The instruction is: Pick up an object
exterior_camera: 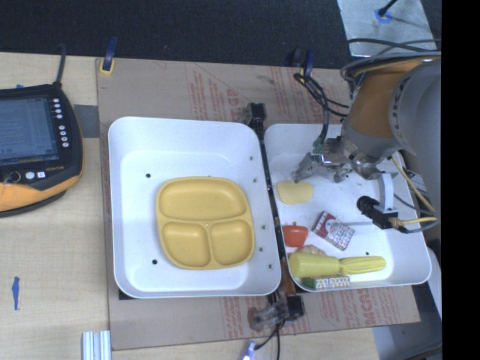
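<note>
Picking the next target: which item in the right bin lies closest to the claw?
The pale yellow piece, just below the claw; the red packet, tomato and corn lie farther down.

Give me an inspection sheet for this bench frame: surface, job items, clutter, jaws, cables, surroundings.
Surface: brown board bearing left bin and right bin.
Job's things: in the right bin, pale yellow piece, red piece, red-and-white packet, corn cob.
Clutter: yellow divided tray in the left bin.
Grippers: gripper over the right bin's far end; jaws' state unclear.
Cables: loose loops near the arm.
Surroundings: teach pendant left of the board.
</note>
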Controlling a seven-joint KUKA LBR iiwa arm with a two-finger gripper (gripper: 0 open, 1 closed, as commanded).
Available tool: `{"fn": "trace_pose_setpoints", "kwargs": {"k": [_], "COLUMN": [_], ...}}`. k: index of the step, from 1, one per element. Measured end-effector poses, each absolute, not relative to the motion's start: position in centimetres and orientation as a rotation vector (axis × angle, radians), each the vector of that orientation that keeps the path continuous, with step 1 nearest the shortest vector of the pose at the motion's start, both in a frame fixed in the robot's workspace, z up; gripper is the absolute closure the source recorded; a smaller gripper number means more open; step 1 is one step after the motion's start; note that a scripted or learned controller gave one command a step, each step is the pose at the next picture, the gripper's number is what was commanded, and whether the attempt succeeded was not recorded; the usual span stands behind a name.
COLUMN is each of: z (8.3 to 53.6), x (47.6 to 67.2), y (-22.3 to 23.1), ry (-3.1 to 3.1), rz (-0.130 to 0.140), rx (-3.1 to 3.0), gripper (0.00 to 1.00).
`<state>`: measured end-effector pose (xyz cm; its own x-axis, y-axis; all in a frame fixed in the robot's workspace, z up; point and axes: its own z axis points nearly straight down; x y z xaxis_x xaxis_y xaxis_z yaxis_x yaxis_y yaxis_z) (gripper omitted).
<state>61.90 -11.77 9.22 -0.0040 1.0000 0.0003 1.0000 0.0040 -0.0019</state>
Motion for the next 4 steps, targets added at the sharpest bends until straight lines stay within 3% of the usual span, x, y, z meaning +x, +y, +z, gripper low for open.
{"fn": "trace_pose_setpoints", "kwargs": {"k": [1,2,3,4], "z": [9.1,9.2,14.6,9.1], "x": [51.7,59.5,54.9,51.3], "y": [-15.5,-21.2,-12.3,-12.2], "ry": [-2.224,-2.225,-2.228,-2.226], "rz": [0.006,0.002,0.004,0.006], "rx": [-2.215,-2.217,-2.211,-2.211], "gripper": [0.0,0.0,0.0,0.0]}}
